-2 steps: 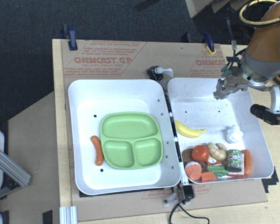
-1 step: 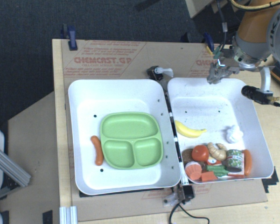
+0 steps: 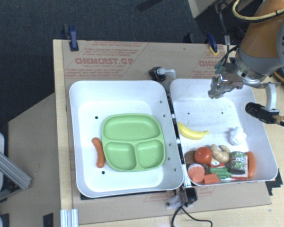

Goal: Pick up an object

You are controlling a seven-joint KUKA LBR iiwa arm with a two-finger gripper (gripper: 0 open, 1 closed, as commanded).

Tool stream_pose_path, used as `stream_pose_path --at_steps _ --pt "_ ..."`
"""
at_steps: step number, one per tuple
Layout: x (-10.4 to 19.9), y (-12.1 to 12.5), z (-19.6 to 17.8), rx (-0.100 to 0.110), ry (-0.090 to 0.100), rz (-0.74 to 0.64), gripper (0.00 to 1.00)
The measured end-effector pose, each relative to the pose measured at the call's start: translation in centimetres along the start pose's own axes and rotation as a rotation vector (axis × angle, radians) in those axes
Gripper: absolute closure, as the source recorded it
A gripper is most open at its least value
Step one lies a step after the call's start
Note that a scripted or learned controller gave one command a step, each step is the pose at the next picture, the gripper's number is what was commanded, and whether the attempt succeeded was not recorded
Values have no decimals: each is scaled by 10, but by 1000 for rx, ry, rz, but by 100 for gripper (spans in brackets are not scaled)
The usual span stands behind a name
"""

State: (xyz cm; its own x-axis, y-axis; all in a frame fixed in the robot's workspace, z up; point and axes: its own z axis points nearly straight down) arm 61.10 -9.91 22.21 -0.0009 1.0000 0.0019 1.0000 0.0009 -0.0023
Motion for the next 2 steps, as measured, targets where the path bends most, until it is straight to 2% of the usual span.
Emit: stream_pose_path --at_steps 1,2 --pt "-21 -80 -20 2 -1 6 100" --pt "-9 31 2 -6 -2 -3 100"
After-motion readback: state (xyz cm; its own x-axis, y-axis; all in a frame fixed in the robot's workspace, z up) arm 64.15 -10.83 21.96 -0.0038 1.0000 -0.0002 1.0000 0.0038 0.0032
